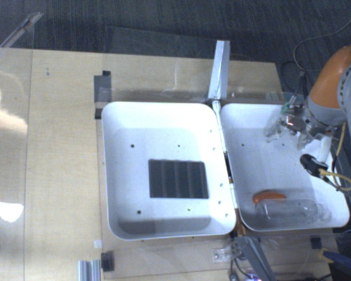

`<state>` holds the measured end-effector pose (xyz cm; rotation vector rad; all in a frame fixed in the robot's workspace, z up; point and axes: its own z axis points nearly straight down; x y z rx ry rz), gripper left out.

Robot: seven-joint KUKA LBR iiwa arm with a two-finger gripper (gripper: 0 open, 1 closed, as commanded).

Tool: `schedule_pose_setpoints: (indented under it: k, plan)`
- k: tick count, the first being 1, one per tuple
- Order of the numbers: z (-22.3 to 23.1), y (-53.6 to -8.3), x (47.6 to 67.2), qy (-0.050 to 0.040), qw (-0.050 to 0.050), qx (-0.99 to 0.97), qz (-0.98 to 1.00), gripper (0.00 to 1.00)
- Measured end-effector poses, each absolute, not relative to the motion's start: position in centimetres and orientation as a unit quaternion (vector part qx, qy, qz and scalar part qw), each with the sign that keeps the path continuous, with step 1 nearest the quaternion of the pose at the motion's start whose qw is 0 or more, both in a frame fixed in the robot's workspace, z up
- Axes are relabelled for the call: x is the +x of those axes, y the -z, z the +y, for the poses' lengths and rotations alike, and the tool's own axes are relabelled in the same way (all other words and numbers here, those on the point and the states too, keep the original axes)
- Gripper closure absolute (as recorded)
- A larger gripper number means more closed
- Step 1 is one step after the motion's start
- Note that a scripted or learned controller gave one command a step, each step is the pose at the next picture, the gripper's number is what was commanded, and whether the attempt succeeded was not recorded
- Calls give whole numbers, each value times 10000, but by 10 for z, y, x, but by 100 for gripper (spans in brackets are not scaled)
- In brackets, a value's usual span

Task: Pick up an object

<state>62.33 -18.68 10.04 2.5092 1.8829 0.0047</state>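
Observation:
A dark ridged rectangular pad [178, 178] lies flat in the middle of the left bin [123, 127]. In the right bin [245, 127], near its front edge, an orange oblong object [269, 196] rests beside a clear plastic bottle-like item [292, 210] lying on its side. My gripper [288, 125] hangs over the far right part of the right bin, well behind those two objects and apart from them. Nothing shows in its grasp.
The grey arm with its orange band [333, 81] comes in over the right bin's right rim. A black cable loop [316, 165] hangs below the wrist. A metal divider post [220, 69] stands behind the gap between the bins.

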Motion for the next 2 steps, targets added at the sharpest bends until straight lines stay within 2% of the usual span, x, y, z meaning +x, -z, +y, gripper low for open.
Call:
schedule_pose_setpoints:
  k: [1, 2]
  plan:
    - [-178, -89, 532, -31, 42, 7297, 6838, 0]
    - [-154, -89, 590, -36, 44, 6827, 7306, 0]
